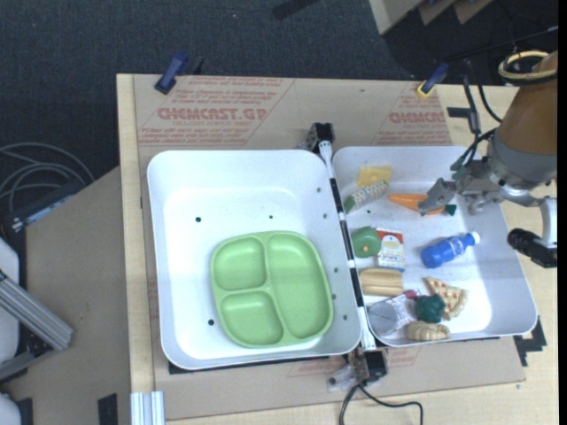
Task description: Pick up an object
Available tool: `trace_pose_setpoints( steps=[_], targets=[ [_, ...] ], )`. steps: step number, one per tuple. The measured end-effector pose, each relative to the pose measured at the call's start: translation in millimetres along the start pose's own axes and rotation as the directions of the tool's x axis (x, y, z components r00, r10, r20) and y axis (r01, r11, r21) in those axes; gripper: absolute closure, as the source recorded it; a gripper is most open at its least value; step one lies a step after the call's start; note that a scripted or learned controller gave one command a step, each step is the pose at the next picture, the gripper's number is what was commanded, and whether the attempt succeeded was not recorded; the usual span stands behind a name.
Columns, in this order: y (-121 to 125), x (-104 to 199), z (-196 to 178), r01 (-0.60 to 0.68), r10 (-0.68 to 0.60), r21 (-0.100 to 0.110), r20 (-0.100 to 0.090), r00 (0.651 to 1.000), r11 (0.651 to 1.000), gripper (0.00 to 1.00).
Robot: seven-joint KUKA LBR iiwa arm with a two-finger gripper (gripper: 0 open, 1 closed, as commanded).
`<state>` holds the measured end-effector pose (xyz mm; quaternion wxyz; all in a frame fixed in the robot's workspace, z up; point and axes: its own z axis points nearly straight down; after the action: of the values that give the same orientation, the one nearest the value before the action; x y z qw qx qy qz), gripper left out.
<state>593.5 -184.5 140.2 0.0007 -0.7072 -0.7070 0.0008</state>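
My gripper (457,200) hangs over the back right of the right bin (514,290), on the grey arm with its orange band (534,118). It looks open, with no object between its fingers. An orange carrot (407,201) lies just left of the left finger (435,199). A blue bottle (448,249) lies on its side a little in front of the gripper. Further left are a yellow cheese wedge (375,176), a green fruit (364,241) and a small red and white box (391,247).
Near the right bin's front lie a bun (382,281), a pizza slice (446,297), a dark green toy (430,308), a silver packet (387,315) and a tan piece (426,331). The left bin (177,202) holds a green divided plate (270,288).
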Motion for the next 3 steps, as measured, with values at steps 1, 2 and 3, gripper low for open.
trace_pose_setpoints(
  steps=[1, 2, 3],
  targets=[
    [-27.9, 11.1, 46.8, 0.001, -0.001, 0.000, -0.001, 1.000, 1.000, 0.00],
    [-73.8, 37.6, 56.3, 0.000, 0.000, 0.000, -0.002, 1.000, 1.000, 0.00],
    [-17.3, 69.5, 55.5, 0.002, -0.002, -0.003, -0.001, 1.000, 1.000, 0.00]
  ],
)
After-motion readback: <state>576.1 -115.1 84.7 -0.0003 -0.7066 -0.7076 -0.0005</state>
